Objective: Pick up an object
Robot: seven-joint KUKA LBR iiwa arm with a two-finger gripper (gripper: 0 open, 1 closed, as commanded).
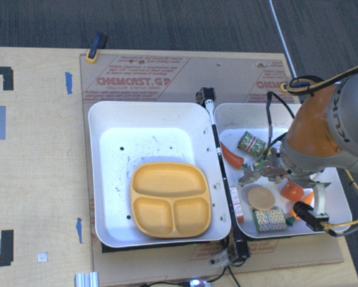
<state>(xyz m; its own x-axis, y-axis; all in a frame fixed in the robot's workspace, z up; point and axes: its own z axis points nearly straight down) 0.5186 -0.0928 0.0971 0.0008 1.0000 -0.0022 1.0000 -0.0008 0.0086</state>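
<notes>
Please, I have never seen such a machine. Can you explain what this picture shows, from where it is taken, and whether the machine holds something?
One camera looks down at a slant on a bench. The grey and orange robot arm reaches in from the right. The left bin holds a yellow divided plate. The arm hangs over the right bin, which holds small toy items: a green can, a red pepper, a tan disc, a speckled block. Its jaws are too hard to make out, so I cannot say it holds anything.

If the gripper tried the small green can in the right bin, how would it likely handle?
The green can lies tilted on its side, so a push would probably roll it along the right bin floor. Its rounded, labelled wall looks smooth, so it may slip from a pinch. It seems rigid and light.
</notes>
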